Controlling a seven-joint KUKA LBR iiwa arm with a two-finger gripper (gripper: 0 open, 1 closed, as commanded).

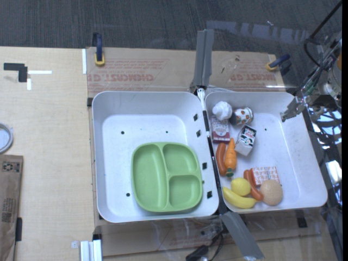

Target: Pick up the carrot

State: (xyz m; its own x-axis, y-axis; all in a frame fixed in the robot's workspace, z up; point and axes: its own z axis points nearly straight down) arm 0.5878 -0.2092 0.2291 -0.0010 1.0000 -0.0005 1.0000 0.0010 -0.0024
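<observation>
Green divided plate (166, 176) in left bin (103, 145); banana (238, 199) in right.

orange carrot (230, 154), green plate (166, 176), yellow banana (238, 199), white bins (109, 162)

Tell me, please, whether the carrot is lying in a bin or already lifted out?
Lying in the bin: the carrot rests on the right bin's floor among other toy foods.

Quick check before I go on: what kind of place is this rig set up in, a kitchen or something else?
Most likely a lab test bench, not a kitchen. Two white bins sit side by side on a wooden bench, clamps hold cardboard at its back edge, and the carrot lies among toy-like food.
</observation>
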